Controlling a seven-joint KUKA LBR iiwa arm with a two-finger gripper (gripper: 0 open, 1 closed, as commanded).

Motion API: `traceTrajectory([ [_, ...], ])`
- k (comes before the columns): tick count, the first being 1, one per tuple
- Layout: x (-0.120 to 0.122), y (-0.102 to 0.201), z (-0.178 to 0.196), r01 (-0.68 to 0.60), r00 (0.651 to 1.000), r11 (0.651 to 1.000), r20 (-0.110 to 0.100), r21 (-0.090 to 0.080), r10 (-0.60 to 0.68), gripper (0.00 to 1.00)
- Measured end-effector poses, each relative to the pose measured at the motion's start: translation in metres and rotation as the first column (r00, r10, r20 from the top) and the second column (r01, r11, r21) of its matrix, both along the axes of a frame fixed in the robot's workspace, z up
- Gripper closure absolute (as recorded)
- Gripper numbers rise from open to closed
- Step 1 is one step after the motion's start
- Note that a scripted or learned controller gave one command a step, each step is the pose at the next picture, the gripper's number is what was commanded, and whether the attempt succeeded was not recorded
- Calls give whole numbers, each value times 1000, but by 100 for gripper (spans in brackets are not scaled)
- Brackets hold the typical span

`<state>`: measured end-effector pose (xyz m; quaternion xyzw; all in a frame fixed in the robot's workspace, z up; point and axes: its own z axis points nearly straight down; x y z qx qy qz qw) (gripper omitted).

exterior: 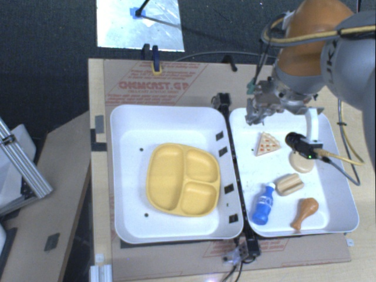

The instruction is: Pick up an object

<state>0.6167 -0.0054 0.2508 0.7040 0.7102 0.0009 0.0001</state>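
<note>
The right bin [338, 210] holds a pizza slice toy [268, 144], a round beige piece [302, 163], a tan bread-like block [289, 184], a blue bottle [263, 204] and a brown drumstick [304, 211]. My gripper [256, 117] hangs over the bin's far left part, just above and left of the pizza slice, and I see nothing held in it.
The left bin [129, 151] carries a yellow divided plate [183, 179]. A black clip strip [230, 157] runs between the two bins. The arm's grey body and orange band [317, 28] fill the upper right. A blue clamp [155, 56] sits at the board's far edge.
</note>
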Motion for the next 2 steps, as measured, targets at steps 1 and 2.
traceTrajectory([
  [1,-23,44,-1,0,1000,1000,-2,1,0,100],
  [2,-37,91,-19,0,1000,1000,-2,0,0,100],
])
